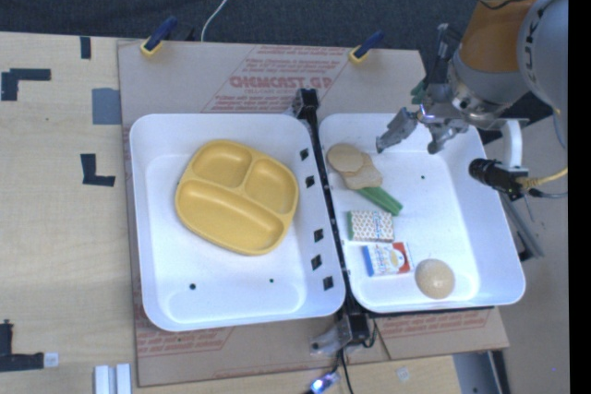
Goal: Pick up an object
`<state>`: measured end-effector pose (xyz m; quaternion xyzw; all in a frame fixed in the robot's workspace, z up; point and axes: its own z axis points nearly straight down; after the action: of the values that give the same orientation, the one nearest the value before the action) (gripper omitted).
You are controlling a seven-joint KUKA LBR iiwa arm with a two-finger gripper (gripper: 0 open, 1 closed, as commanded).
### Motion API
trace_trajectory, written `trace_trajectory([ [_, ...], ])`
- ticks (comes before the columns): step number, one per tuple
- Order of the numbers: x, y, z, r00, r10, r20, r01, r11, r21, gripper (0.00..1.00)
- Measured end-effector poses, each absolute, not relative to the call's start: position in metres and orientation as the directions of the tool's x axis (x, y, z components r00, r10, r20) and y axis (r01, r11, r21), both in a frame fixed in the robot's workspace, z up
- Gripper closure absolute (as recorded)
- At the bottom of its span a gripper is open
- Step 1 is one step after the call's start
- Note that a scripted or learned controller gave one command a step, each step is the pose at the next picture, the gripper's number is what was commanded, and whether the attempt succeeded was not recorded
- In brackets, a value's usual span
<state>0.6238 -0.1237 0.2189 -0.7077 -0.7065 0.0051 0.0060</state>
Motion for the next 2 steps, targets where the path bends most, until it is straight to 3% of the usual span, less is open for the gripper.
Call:
trace_trajectory([
  [1, 0.626, -0.123, 0.228, -0.002, 1.000, 0.000, 1.000, 0.002, -0.002, 0.00],
  [2, 0.627, -0.132, 0.168, 0.000, 1.000, -0.001, 1.000, 0.000, -0.007, 0.00],
])
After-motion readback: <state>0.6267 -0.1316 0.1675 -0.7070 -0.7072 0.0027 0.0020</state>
